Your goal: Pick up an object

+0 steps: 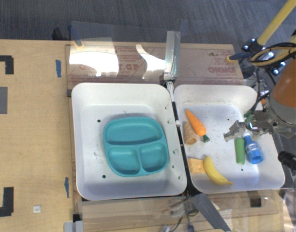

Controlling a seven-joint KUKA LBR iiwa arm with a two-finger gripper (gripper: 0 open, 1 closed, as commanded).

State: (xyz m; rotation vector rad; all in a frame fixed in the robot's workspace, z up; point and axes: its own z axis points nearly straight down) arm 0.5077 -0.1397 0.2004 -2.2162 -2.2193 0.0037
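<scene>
Gripper: the gripper (236,129) sits at the right of the frame over the right bin (213,94), its metal fingers spread apart and pointing toward the frame's left, with nothing between them

Nearest candidates: a green cylinder (240,150) and a blue bottle (253,151) lie side by side just below the fingertips, touching or nearly so; I cannot tell which

Other candidates: an orange carrot (196,123) lies at a slant left of the gripper, a tan bread-like piece (189,133) just beside its lower end, a yellow banana (214,171) near the bin's lower edge with a tan wedge (196,166) against its left end

Left bin: the left bin (85,144) at frame centre-left holds a teal divided plate (136,145), well apart from the arm

Step in hand: judged as lining up over a target before descending; nothing is lifted yet

Doing it well: the green cylinder looks the cleanest choice, being slim and straight, but the bottle crowds its right side, so one finger should enter on its free left side and the jaws should close across the short axis

Risk: a descent centred between the two would likely push both aside or pinch both loosely

Alternative: the carrot lies more in the open, with room on both flanks at its thick upper end
</scene>
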